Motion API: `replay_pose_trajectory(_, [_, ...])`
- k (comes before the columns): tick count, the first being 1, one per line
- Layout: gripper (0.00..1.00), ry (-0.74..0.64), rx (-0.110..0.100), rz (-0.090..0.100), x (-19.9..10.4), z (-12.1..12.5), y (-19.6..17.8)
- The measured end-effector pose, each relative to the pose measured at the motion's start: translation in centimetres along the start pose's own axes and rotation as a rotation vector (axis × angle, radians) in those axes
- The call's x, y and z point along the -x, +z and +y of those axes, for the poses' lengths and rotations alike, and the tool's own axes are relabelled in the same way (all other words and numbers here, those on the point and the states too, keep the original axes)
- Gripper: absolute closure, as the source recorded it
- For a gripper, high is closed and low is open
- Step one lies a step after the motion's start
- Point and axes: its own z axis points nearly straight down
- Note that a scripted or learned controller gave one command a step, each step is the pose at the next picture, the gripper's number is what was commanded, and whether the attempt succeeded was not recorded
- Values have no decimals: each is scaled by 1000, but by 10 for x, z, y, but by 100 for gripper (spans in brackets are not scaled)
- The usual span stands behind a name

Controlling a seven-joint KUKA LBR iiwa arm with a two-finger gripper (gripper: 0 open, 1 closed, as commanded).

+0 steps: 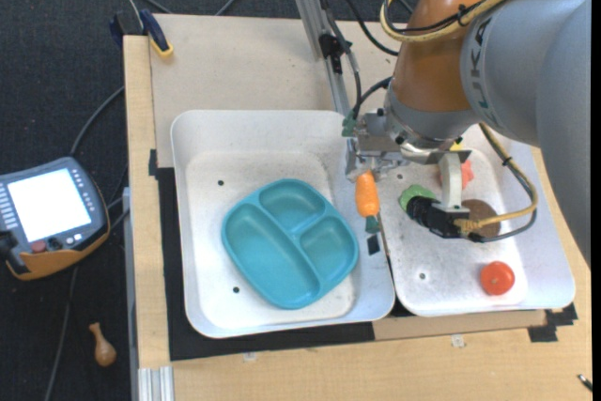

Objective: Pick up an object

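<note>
end effector [368,181]: clamped on 1 carrot [366,195] | 1 blue tray [289,242] | 1 tomato [497,277]

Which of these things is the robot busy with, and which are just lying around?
Part of the job:
- gripper, above the seam between the bins
- orange carrot, right under the gripper, over the seam
- red tomato, right bin

Just lying about:
- blue divided plate, left bin
- handheld screen, far left
- wooden knob

Divided tray [289,242] lies in the left bin [202,138]; ball [497,276] lies in the right bin [554,282]; carrot [366,194] hangs over the seam between the bins, below the gripper [364,172].
</note>
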Motion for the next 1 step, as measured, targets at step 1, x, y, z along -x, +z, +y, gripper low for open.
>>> replay_pose_trajectory(1, [100,1,0,0,-41,21,-2])
